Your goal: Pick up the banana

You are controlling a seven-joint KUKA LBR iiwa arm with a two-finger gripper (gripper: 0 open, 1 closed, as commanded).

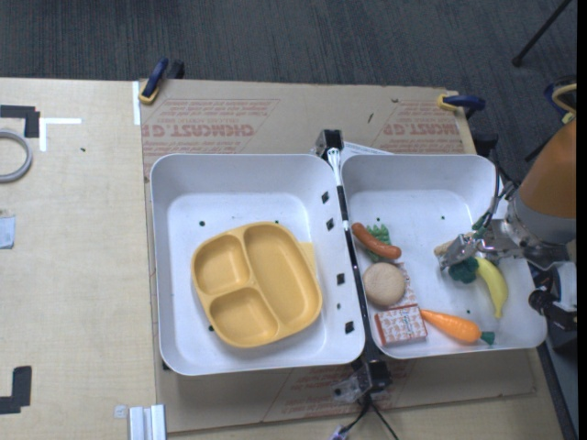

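The yellow banana (494, 285) lies in the right bin (417, 183), near its right wall, pointing toward the front. The gripper (465, 247) reaches in from the right and hangs just left of the banana's upper end, over a small green vegetable (464, 269) that touches the banana. Nothing is visibly held. The grey arm with its orange band (556, 177) stands over the bin's right edge.
The right bin also holds a hot dog (376, 240) on a green leaf, a round bun (385, 283), a red-and-white box (401, 325) and a carrot (451, 326). A yellow divided plate (256, 284) lies in the left bin (174, 246).
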